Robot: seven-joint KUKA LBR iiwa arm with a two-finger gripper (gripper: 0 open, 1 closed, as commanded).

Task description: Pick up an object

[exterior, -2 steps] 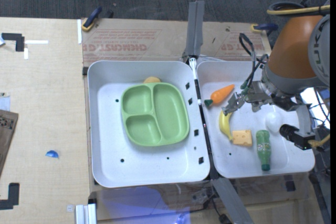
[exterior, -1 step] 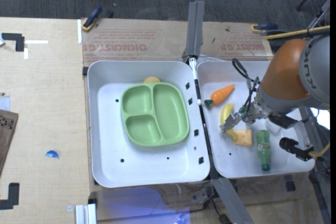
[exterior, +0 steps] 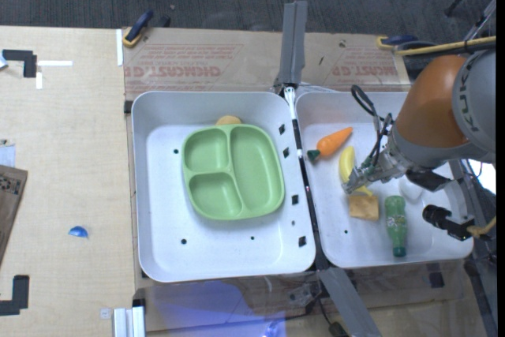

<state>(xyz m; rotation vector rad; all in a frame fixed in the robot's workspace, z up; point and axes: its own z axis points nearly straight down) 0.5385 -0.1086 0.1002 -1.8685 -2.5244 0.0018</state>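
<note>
My gripper is low in the right bin, at the lower end of a yellow banana and just above a tan wedge-shaped piece. Nothing is visibly held. An orange carrot lies up and to the left of the banana. A green bottle lies to the right of the tan piece, near the bin's front. The grey arm with its orange band covers the right part of this bin.
The left bin holds a green divided plate, with a small yellowish object peeking out behind its far rim. A grey post rises at the back between the bins. A small white item lies beside the wrist.
</note>
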